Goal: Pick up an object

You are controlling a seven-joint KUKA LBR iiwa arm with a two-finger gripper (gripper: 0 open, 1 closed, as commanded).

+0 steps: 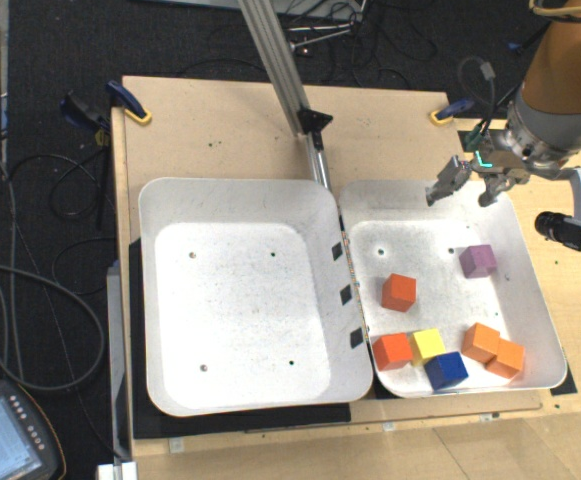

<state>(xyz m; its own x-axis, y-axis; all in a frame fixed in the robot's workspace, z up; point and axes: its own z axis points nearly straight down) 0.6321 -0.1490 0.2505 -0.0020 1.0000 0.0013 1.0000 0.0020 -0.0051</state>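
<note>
My gripper (467, 188) hangs open over the far edge of the right bin (530, 268), its two fingers spread and nothing between them. In that bin lie a purple cube (478, 260), an orange cube (399, 292) near the middle, and a front cluster: an orange cube (393, 350), a yellow cube (428, 344), a blue cube (446, 370) and two orange blocks (494, 349) at the front right. The purple cube is the nearest to the gripper, a little in front of it.
The left bin (170, 268) sits beside the right one. A slanted metal pole (275, 53) crosses the back of the bench down to the gap between the bins. Blue-and-yellow clamps (130, 103) grip the bench's far corners.
</note>
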